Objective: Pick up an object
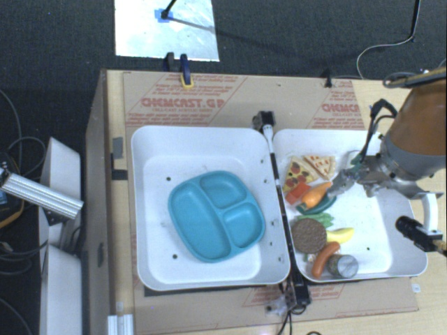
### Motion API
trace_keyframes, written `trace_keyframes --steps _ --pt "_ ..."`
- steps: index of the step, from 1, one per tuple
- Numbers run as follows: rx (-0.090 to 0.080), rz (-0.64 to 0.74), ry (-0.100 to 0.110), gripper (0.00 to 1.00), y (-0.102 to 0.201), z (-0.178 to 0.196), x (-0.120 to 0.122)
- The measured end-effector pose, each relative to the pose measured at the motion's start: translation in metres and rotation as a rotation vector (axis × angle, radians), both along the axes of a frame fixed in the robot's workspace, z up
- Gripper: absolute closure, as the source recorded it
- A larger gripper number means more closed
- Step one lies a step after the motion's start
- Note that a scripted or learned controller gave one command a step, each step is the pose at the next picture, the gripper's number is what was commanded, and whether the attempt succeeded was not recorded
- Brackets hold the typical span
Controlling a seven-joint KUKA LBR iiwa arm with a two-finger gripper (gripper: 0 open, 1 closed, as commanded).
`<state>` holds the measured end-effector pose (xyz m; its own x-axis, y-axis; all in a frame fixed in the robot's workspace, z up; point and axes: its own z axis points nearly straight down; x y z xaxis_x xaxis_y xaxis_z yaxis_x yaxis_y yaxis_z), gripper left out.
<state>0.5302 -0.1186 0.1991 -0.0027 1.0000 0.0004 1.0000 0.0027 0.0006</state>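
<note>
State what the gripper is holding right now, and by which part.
It cannot be told. The gripper is low in the right bin, at the toy carrot, but no object shows clearly between its tips.

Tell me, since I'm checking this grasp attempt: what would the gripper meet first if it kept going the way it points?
Probably the orange carrot with its green top, right ahead of the gripper, which points left and down into the right bin. Depth is unclear, so it could already be touching.

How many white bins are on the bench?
2. The left bin holds a blue divided plate. The right bin holds the toy food, and the gripper reaches into it.
</note>
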Motion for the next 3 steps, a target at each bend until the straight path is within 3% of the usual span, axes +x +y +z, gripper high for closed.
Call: trace_keyframes --steps 1,2,3 --pt "0.0 -0.002 0.002 0.0 0.009 -0.096 -0.037" --pt "-0.001 -0.001 -0.01 0.0 0.025 -0.11 0.03" --pt "-0.002 0.0 -0.007 0.0 0.03 -0.11 0.1"
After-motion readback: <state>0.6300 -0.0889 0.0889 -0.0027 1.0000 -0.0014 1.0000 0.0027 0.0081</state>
